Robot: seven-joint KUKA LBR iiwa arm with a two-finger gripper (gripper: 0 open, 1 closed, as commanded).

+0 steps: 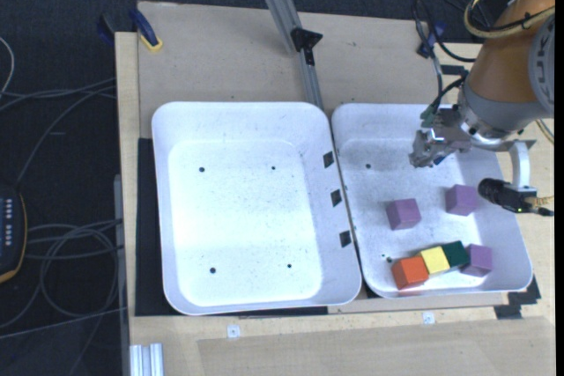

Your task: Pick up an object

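Observation:
In the right bin lie three purple cubes: one near the middle, one further right and one at the front right. An orange block, a yellow block and a green block sit in a row along the front wall. My gripper hangs over the back part of the right bin, above and behind the middle purple cube, with nothing seen between its fingers.
The left bin stands beside the right one, with three black clips along their shared wall. A slanted metal rail crosses the bench behind the bins. A blue and yellow clamp sits at the bench's back left corner.

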